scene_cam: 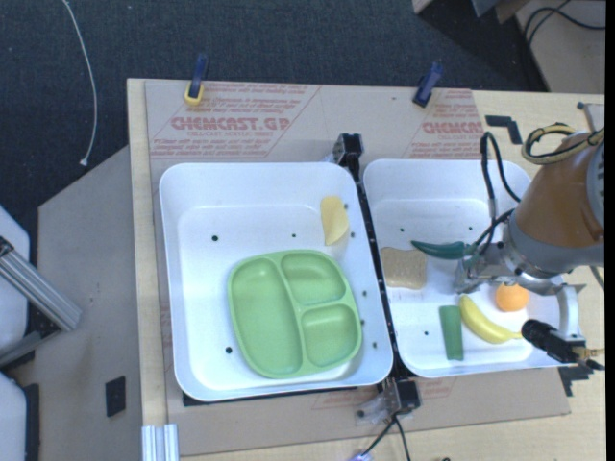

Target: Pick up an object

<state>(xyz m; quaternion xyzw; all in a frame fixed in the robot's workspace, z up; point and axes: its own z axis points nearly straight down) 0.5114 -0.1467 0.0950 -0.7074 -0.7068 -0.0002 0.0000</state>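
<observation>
Where the arm reaches over the right bin (423, 176), its gripper (471, 275) hangs low among the objects, but whether it is spread or pinching anything cannot be told. Near it lie a banana (485, 322), an orange (511, 298), a green block (451, 331) and a tan sponge (405, 268). The left bin (192, 200) holds a green divided plate (293, 310).

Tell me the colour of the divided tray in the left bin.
Light green; the divided tray shows clearly in the camera view.
</observation>
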